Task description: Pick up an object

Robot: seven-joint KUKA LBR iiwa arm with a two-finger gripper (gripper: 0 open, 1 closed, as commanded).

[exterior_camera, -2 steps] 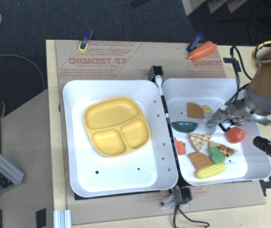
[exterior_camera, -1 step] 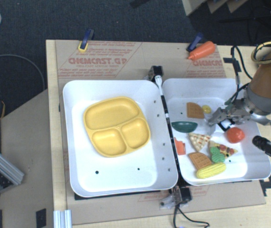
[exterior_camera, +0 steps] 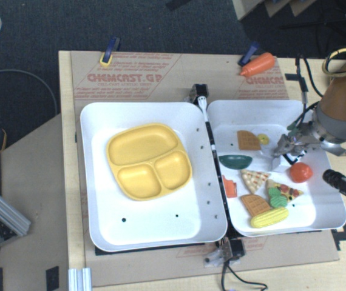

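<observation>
Your two-finger gripper hangs low in the right white bin, though whether it's spread or closed you cannot tell, just beside the round red plastic tomato, likely light, rigid and slippery, so grip across its middle.

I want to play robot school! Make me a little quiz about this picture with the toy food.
1. True or false: the yellow divided plate lies in the left bin.
2. Which toy lies nearest the claw? A) corn cob B) red tomato C) pizza slice
3. Fill in: the dark green bowl sits in the ___ bin.

Key:
1. True
2. B
3. right; that is the right bin, where all the toy food lies.
</observation>
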